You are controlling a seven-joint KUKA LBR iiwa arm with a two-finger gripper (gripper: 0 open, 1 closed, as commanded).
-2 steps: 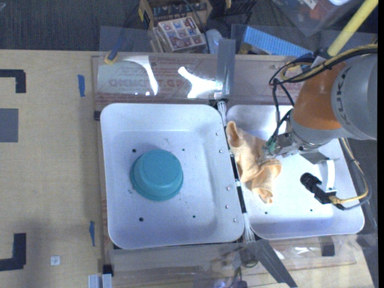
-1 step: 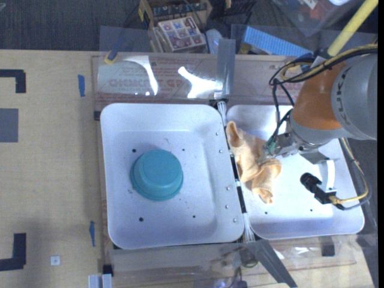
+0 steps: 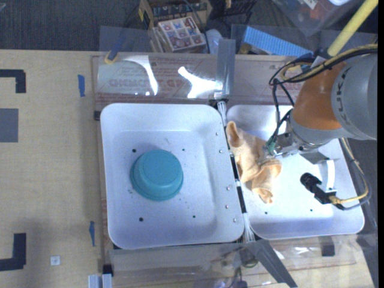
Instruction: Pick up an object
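A crumpled tan cloth [image 3: 255,165] lies along the left side of the right bin [image 3: 312,218], partly draped against the wall between the bins. My gripper [image 3: 273,150] reaches down at the cloth's upper right edge, under the grey arm with its orange band [image 3: 318,104]. The arm's wrist hides the gripper's tip where it meets the cloth. An upside-down teal bowl [image 3: 157,174] sits in the middle of the left bin [image 3: 120,125].
A black part with a white bracket and a yellow cable [image 3: 321,188] hangs from the arm over the right bin's floor. Boxes and clutter stand behind the bins. Pale wooden bench surface [image 3: 42,179] extends to the left.
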